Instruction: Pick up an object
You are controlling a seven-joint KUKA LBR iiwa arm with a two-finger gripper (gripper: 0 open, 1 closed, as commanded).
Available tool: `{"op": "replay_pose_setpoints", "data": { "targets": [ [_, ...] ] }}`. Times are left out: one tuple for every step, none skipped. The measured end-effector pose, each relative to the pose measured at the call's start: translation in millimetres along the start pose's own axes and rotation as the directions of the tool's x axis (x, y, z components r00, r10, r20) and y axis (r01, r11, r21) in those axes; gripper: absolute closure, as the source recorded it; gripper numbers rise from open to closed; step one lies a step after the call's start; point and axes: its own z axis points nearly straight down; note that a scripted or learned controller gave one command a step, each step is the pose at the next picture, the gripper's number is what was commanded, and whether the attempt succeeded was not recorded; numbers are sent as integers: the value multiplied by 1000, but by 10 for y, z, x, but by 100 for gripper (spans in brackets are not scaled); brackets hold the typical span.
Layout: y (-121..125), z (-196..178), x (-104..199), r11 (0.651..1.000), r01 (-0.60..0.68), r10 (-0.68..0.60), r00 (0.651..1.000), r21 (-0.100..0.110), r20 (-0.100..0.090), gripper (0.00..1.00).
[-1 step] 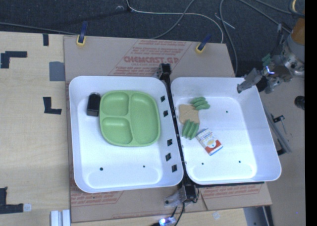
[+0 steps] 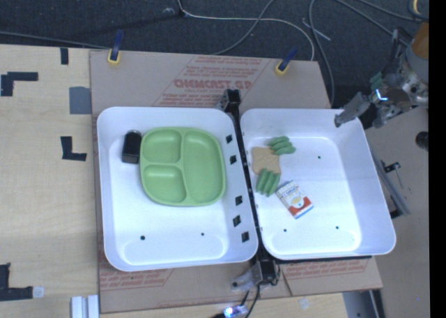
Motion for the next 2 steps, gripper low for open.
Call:
{"op": "replay_pose_setpoints", "data": {
  "targets": [
    [-48,502,89,1000,-1,1,1000,3,0,0],
    [-56,1130,163,1000,1,-1,1000,6,-1,0]
  ]
}}
